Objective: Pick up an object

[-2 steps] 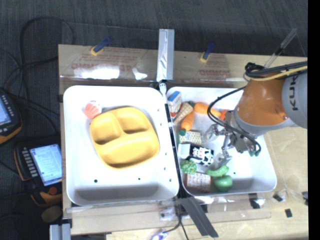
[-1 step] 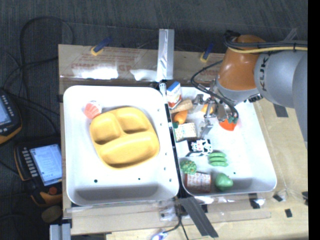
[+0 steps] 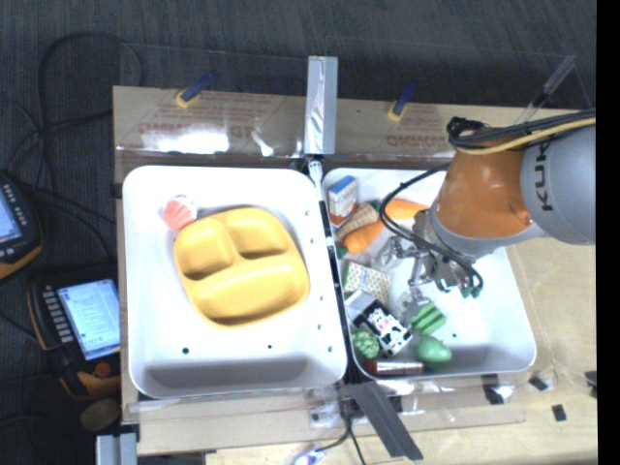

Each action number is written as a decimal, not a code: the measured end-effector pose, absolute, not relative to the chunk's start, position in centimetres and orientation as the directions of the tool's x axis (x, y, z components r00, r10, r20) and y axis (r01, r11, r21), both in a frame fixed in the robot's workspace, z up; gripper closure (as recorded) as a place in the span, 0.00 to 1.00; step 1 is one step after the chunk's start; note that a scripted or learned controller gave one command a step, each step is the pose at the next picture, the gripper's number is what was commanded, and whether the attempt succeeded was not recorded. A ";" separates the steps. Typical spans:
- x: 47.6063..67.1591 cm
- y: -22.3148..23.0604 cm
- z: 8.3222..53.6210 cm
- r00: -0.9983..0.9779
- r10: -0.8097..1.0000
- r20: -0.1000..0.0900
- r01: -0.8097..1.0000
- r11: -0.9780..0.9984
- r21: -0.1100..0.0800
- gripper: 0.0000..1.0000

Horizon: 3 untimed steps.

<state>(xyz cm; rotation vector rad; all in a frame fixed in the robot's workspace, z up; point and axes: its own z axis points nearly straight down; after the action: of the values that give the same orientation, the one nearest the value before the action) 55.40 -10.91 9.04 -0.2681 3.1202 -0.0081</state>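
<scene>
The gripper hangs low over the middle of the right bin, below the arm's orange band. It is just above a green striped object and to the right of a patterned card. An orange object and a small blue and white box lie at the bin's back left. Near the front are a black and white spotted object, a green round piece and a dark red marker. I see nothing held in the gripper.
The left bin holds a yellow compartment tray and a small pink object. A ridge divides the two bins. Dark cables loop from the arm over the right bin's back. Devices lie on the floor at far left.
</scene>
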 end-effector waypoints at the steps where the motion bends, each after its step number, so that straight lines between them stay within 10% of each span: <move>1: 50.3 -14.9 9.1 -0.983 -0.182 -0.014 -0.182 0.983 -0.008 0.00; 2: 55.7 -12.0 9.0 -0.958 -0.286 -0.011 -0.286 0.958 -0.009 0.00; 3: 51.5 -13.5 9.1 -0.911 -0.412 -0.016 -0.412 0.911 -0.012 0.00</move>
<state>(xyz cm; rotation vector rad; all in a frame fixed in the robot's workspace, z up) 51.46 -13.52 9.13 -0.6581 3.0527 -0.0134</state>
